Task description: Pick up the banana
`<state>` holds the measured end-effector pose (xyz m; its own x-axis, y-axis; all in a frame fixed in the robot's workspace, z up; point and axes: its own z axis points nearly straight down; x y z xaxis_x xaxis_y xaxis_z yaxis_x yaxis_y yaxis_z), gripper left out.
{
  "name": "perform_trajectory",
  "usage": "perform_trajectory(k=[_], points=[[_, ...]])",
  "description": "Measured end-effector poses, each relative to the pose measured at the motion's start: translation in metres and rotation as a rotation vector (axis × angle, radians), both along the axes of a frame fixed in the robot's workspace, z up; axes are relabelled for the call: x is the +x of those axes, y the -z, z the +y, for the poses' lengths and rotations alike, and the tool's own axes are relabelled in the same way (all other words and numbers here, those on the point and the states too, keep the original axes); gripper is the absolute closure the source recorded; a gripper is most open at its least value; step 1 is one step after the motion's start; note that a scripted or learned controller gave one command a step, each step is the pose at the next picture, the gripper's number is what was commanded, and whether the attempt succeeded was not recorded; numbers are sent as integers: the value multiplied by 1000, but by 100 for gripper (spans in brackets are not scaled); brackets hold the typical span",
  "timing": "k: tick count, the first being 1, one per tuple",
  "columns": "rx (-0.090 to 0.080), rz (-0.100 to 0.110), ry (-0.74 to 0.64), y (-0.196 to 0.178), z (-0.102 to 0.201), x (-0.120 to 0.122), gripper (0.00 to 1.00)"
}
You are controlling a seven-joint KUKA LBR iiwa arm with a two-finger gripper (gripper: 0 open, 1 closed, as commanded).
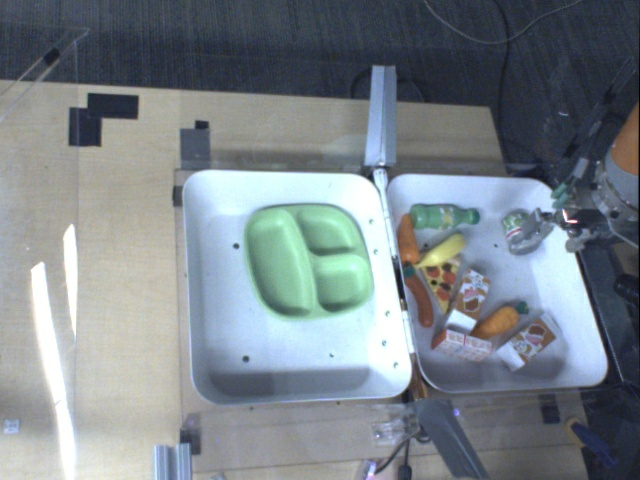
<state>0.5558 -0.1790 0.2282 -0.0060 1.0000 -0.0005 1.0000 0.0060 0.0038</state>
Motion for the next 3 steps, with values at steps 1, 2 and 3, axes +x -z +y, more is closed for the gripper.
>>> perform_trajectory(k=[1, 2, 3], points=[[1, 1, 0, 68, 65, 36, 0], [0, -3, -5, 133, 84, 50, 0], [1, -7, -5, 121, 86, 52, 100]])
